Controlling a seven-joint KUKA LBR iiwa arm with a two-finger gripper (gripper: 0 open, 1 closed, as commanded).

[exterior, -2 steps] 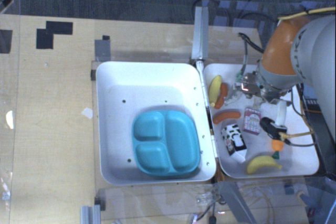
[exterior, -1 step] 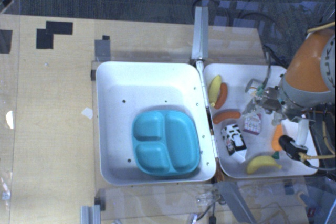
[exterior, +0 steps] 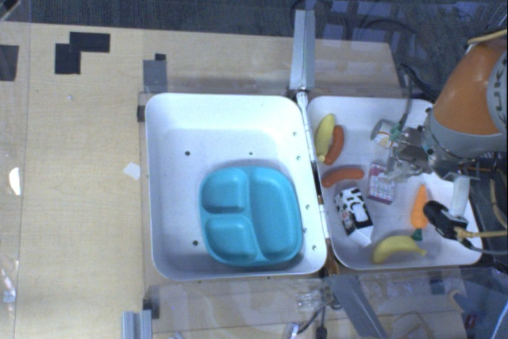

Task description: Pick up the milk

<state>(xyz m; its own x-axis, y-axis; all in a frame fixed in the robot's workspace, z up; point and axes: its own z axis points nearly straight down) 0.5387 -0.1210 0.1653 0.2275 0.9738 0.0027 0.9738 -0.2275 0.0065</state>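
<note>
a pale wooden bench (exterior: 79, 171) carries two white bins, and the milk (exterior: 352, 210) lies flat in the right bin (exterior: 357, 111), long axis running near to far. the gripper (exterior: 390, 167) hangs just right of it, slightly farther back; its grip state i cannot tell.

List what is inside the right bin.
The right bin holds two bananas, two sausages, the milk, a carrot and a pink carton. The arm covers its right part.
</note>
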